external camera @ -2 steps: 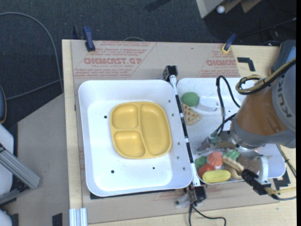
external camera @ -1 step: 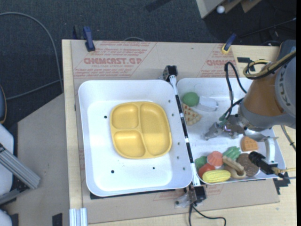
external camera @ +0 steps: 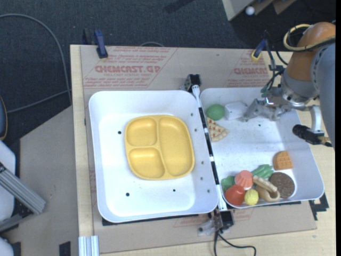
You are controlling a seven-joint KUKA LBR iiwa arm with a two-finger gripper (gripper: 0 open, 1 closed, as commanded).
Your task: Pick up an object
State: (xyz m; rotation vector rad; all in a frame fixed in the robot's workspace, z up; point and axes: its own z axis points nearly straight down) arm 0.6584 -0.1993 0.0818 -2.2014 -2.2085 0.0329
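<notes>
Cardboard-topped bench [external camera: 160,68] on dark carpet [external camera: 133,9]; whether the fingers [external camera: 254,111] grip is unclear.

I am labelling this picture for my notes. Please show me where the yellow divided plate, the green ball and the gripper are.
yellow divided plate [external camera: 160,146]: camera view, central ridge between compartments.
green ball [external camera: 215,111]: camera view, its top.
gripper [external camera: 254,112]: camera view, between the fingertips.

Arm [external camera: 311,63] reaches in from right, wrist bent down; gripper [external camera: 254,111] low, angled leftward.
</notes>
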